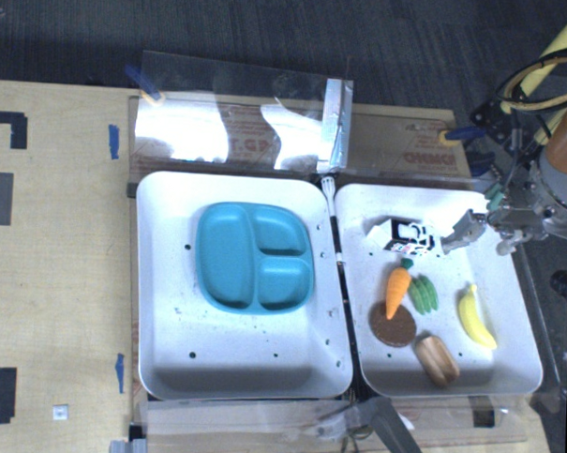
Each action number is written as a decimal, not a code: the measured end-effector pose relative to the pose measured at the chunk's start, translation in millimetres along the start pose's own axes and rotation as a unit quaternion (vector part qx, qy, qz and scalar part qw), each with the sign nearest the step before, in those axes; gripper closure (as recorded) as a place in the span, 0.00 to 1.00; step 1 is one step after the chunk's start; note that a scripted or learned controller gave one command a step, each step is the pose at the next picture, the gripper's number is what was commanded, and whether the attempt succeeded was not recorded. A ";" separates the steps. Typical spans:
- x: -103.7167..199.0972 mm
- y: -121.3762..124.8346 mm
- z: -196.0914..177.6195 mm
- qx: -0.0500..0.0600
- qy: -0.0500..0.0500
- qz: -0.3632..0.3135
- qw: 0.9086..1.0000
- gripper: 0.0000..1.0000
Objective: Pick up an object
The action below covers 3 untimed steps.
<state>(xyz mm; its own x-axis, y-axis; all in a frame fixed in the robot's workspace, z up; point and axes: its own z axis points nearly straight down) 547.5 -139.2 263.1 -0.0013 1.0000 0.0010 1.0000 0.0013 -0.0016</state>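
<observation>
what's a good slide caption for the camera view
KUKA gripper above the right bin holding toy carrot, banana and cow; blue tray in left bin.

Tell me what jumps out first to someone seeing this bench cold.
The big blue divided plate dominates the left bin. In the right bin, bright toy food clusters together: a carrot, a yellow banana, a green vegetable and a black-and-white cow figure. The gripper hangs over that bin's far right corner.
</observation>
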 end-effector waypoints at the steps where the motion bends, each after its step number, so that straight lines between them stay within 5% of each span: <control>1: 23.4 13.7 133.8 0.005 0.001 -0.033 0.999 0.00; 2: 39.6 -13.4 165.0 -0.015 -0.008 -0.118 0.993 0.00; 3: 36.0 -8.7 150.6 -0.024 -0.012 -0.116 0.993 1.00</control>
<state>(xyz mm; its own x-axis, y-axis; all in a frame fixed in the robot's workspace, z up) 538.6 -103.0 112.6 -0.2308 0.9726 -0.0285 0.9718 0.2319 0.0425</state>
